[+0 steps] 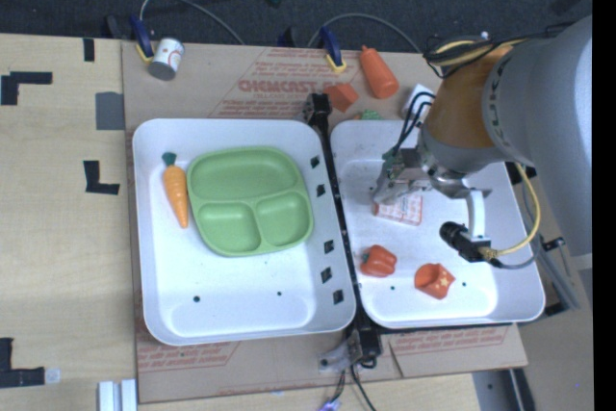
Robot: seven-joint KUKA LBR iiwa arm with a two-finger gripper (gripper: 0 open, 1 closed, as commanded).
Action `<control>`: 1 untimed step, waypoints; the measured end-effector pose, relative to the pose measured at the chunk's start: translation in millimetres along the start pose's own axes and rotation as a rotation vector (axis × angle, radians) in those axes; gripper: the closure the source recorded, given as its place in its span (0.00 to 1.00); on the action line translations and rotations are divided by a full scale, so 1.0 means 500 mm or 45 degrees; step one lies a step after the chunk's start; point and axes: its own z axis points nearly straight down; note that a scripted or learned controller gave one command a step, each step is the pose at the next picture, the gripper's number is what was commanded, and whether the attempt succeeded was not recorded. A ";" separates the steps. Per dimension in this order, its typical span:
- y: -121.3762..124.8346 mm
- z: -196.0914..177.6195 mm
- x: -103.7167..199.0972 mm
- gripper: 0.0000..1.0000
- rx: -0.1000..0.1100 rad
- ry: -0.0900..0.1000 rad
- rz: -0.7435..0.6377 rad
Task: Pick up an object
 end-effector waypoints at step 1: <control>0.001 -0.002 0.001 0.00 -0.002 0.001 -0.001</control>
